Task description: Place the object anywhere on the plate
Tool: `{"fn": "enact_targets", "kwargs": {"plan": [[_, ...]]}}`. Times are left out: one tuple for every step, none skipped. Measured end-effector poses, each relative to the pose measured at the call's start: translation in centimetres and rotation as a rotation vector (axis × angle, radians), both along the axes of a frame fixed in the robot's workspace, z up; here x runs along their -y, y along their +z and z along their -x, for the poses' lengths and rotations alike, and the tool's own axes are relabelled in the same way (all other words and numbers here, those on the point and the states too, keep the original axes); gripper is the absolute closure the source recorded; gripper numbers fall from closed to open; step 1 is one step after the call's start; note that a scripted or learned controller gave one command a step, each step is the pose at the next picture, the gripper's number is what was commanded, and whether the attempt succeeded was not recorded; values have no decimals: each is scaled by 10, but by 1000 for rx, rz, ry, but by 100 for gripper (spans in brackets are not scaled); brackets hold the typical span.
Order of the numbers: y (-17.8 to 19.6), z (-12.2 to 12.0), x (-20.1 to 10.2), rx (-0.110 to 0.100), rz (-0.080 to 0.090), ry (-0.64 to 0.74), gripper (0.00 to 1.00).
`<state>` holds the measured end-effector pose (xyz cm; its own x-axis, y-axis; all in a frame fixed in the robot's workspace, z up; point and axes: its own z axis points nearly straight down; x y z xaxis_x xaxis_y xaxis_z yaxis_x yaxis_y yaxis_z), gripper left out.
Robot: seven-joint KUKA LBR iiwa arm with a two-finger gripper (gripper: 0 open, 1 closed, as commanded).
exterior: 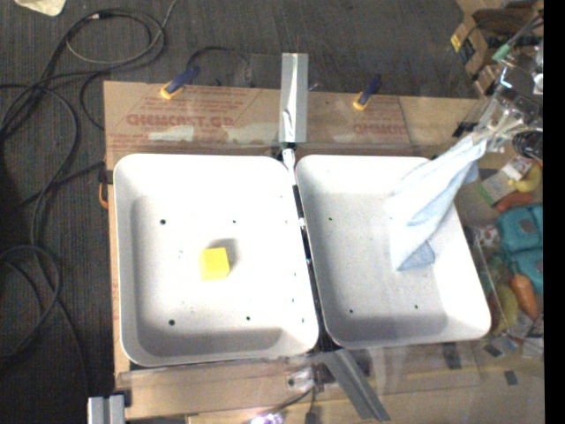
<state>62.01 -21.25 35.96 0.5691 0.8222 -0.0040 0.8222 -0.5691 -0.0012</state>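
The cloth (433,206) hangs from the hand (493,135) at upper right, pinched by one corner, its tail trailing into the right bin (353,316). It looks light, limp and unbreakable, so a pinch on any corner or fold should do.

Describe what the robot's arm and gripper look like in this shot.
The gripper at the right edge of the view is a small assembly of pale silver-grey metal with some darker parts. It is blurred and small in the picture, so markings, cables and finer shapes cannot be made out.
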Motion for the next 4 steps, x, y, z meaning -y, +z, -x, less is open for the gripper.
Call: {"fn": "enact_targets", "kwargs": {"plan": [[73,-14,-63,-1,0,-191,100],[73,-32,-52,-1,2,-455,100],[73,20,-108,-1,0,-762,100],[73,-17,-78,0,3,-503,100]]}}
